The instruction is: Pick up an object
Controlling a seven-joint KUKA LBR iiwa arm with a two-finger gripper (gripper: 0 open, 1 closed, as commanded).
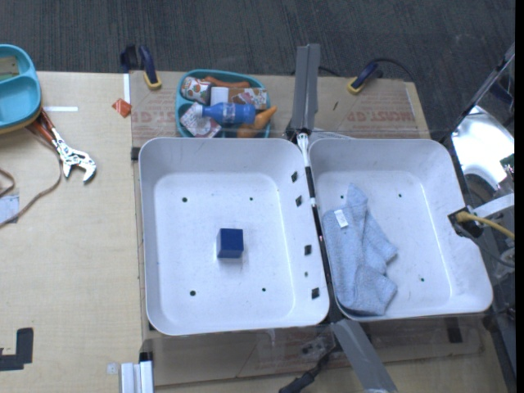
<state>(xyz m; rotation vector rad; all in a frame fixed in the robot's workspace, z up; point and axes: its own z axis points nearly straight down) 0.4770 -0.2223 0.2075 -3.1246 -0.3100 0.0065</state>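
Note:
A small blue cube [231, 242] sits flat on the floor of the left white bin [155, 219], a little below its middle. A crumpled grey cloth [360, 252] lies in the right white bin [434, 178], against its left wall and reaching toward the front edge. Part of the grey arm [483, 150] shows past the right bin's right rim, outside both bins.
Behind the left bin stands a teal tub [223, 105] holding several small items. A wrench [75, 164] and a teal dish [16, 88] lie on the wooden bench at the left. A grey post [306, 80] rises between the bins at the back.

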